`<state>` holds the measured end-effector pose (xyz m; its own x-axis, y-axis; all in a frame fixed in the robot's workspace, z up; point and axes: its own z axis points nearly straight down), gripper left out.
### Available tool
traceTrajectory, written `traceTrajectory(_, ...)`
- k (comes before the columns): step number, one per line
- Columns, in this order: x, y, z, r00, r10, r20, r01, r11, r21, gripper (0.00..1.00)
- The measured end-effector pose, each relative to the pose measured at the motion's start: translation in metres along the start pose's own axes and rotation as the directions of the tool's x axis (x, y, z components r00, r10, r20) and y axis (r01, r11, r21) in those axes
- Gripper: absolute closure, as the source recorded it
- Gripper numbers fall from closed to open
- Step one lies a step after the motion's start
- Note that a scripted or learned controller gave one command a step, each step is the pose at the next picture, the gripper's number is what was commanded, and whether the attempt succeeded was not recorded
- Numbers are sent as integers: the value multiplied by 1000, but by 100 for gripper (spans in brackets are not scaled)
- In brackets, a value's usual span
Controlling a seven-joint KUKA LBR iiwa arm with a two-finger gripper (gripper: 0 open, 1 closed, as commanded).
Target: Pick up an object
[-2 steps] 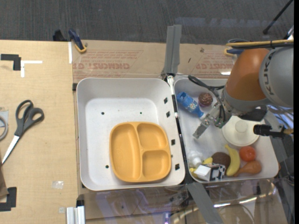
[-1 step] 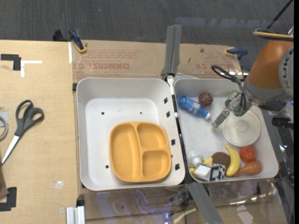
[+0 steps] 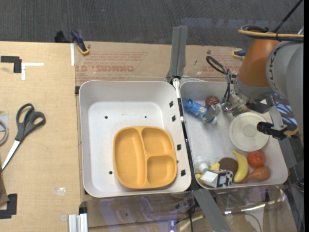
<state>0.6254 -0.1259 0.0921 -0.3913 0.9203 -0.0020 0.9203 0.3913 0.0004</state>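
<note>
Wooden bench [image 3: 38, 178] w/ scissors [image 3: 23, 127], two white bins, yellow tray [image 3: 145, 156] in left, gripper [image 3: 215, 111] (finger state unclear) over right bin [image 3: 212, 144].

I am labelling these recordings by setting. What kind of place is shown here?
Probably a robotics lab bench, not a home. A grey arm reaches into one of two white bins holding toy food such as a banana, and cardboard covers the bench.

I saw matt white plastic bins [image 3: 91, 129]; the yellow tray [image 3: 144, 156] looked smooth plastic; the bench [image 3: 38, 178] pale wood grain; the scissors [image 3: 21, 129] dull metal, black-handled.
</note>
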Motion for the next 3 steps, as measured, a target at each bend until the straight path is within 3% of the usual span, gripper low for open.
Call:
traceTrajectory(1,7,37,0,997,83,-2,-83,996,12,0)
traceTrajectory(2,9,33,-9,997,80,-10,-80,996,33,100)
traceTrajectory(3,46,57,-126,998,63,1,-63,998,0,100)
